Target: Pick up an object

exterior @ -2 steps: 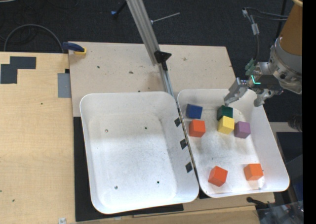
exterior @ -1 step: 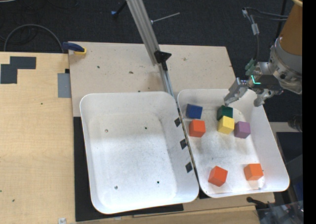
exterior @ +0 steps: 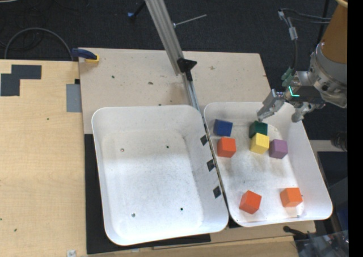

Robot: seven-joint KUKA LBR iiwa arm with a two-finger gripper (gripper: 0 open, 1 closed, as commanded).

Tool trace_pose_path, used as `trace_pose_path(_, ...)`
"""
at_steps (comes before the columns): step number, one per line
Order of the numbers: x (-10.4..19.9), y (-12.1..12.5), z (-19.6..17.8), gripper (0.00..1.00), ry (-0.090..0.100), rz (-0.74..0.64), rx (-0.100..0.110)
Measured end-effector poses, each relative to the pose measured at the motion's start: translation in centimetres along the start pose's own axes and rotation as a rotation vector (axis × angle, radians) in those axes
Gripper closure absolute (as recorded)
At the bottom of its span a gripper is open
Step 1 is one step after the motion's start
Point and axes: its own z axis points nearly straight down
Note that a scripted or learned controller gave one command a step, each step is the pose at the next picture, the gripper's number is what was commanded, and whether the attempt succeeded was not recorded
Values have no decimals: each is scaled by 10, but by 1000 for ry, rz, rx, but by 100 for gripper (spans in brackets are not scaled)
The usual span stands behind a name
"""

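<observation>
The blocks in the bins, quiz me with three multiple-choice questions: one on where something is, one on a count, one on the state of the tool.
1. Which bin holds the blocks?
A. The left bin
B. The right bin
C. Both bins

2. How many orange blocks are there?
A. One
B. Two
C. Three

3. How is the tool?
A. Open, above the bin's far end
B. Shut on the yellow block
C. Resting on the bench at left

Answers:
1 B: all seven blocks lie in the right bin.
2 C: one orange block sits under the blue block, two more at the near end.
3 A: the tool has its fingers spread above the green block, holding nothing.
</observation>
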Motion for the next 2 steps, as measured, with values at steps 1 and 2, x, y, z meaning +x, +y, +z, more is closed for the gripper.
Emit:
trace_pose_path(1, 0, 0, 0, 0, 0, -1, 0)
trace_pose_path(2, 0, 0, 0, 0, 0, -1, 0)
